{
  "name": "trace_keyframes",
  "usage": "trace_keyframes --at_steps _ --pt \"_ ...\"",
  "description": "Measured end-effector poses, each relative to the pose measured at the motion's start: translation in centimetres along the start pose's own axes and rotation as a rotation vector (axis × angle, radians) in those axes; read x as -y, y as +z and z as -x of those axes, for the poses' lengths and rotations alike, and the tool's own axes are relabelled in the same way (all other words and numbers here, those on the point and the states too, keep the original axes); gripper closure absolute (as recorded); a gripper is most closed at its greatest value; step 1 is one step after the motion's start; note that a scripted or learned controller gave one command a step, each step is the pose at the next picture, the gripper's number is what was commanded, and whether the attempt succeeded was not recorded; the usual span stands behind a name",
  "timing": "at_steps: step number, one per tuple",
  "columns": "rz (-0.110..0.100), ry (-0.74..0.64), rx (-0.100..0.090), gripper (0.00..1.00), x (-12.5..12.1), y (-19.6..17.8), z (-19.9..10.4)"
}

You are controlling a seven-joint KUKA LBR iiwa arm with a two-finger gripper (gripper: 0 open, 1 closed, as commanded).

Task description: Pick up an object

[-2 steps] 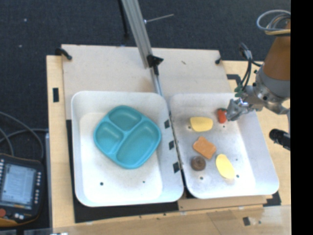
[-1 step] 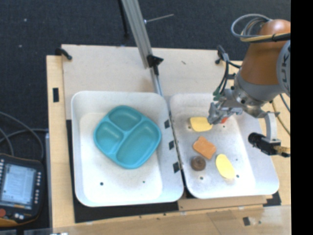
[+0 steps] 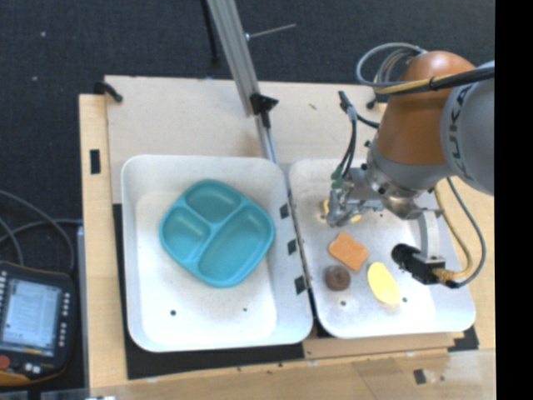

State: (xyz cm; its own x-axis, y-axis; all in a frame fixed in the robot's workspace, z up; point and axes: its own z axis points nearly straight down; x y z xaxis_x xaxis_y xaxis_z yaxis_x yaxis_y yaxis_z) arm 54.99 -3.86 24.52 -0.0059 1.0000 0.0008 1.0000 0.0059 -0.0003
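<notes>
The orange wedge-shaped piece lies in the right bin, with a brown round piece and a yellow oval piece near it. The gripper hangs just above it, near something yellowish; whether it is open I cannot tell. It should descend straight over one piece. The left bin holds a teal divided plate.
</notes>
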Motion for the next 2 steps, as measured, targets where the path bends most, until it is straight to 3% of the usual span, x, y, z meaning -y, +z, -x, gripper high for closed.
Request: trace_keyframes --at_steps 1,2 --pt "0.002 -0.003 -0.002 1.00 1.0 -0.9 -5.2" --pt "0.000 0.000 0.000 1.00 1.8 0.5 -9.4"
